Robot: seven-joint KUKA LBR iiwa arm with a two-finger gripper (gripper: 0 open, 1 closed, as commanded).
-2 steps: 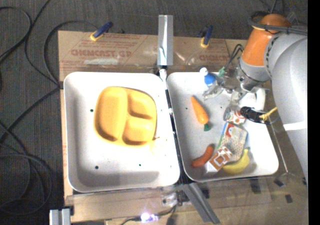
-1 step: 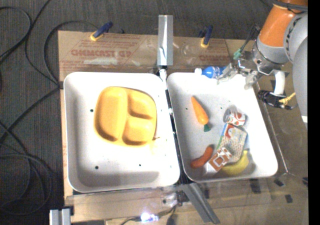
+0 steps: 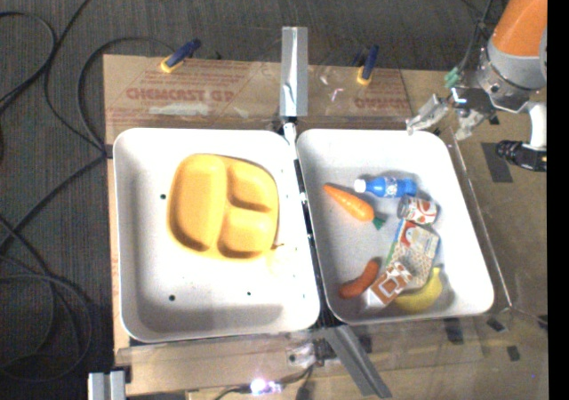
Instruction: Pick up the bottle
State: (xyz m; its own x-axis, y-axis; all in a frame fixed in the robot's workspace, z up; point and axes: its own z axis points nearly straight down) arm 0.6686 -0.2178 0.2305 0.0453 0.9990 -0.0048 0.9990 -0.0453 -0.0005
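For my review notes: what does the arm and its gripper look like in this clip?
The arm enters at the upper right: an orange band over a grey, rounded wrist section. Below it sits the gripper, pale metallic grey with a small green detail near its base. Dark cables run behind the arm.

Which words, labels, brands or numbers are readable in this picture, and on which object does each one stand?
None can be read with certainty.
Cardboard sheet behind the bins: red printed lettering, seen from the wrong side and too faint to read.
Bottle: blue label, print too small.
Carton: red and white graphics, text blurred.
Small can: red and white marking, unreadable.
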